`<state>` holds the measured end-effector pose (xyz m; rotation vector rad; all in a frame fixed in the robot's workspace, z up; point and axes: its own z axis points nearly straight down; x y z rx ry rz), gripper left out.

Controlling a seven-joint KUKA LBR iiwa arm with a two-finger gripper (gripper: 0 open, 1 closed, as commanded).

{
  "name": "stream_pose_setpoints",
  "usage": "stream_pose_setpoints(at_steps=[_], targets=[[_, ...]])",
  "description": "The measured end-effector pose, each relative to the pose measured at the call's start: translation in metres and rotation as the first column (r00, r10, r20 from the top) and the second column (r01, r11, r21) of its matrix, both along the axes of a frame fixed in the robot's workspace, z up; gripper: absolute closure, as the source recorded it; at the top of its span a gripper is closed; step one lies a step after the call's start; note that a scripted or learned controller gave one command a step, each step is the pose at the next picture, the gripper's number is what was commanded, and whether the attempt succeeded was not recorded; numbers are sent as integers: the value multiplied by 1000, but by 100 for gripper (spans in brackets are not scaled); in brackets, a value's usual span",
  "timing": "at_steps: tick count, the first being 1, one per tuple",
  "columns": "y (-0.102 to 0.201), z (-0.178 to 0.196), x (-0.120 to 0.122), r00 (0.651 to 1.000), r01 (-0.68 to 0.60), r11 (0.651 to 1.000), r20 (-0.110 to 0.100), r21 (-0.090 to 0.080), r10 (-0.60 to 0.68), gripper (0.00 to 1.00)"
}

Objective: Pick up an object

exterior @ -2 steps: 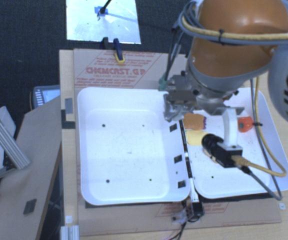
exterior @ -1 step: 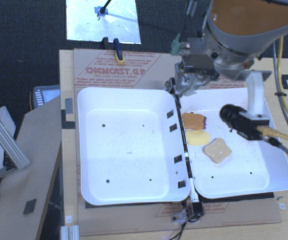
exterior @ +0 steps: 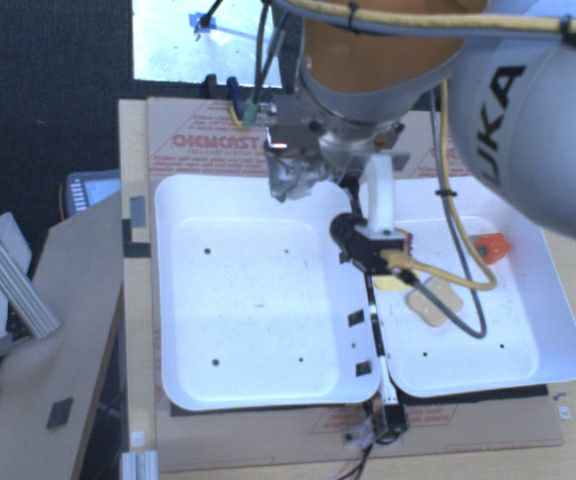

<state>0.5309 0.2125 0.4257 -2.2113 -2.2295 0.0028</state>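
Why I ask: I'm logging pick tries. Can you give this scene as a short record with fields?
bins: left bin, right bin, white, side by side
right bin contents: orange object, pale tan object, both lying on its floor
arm: arm reaches in from the right, wrist above the bins' back edge
pick status: no object seen lifted

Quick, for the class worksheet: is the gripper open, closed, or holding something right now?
Gripper: cannot be told; it hangs over the far end of the left bin.
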Motion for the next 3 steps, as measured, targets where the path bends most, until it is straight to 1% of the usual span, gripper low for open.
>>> stream_pose_setpoints(at_steps=[1, 2, 3], targets=[[24, 41, -46, 1000, 0, 1000, 6, 4, 0, 100], [21, -165, -46, 1000, 8, 1000, -11, -6, -8, 100], [21, -199, -16, 1000, 9, 1000, 0, -1, -9, 100]])
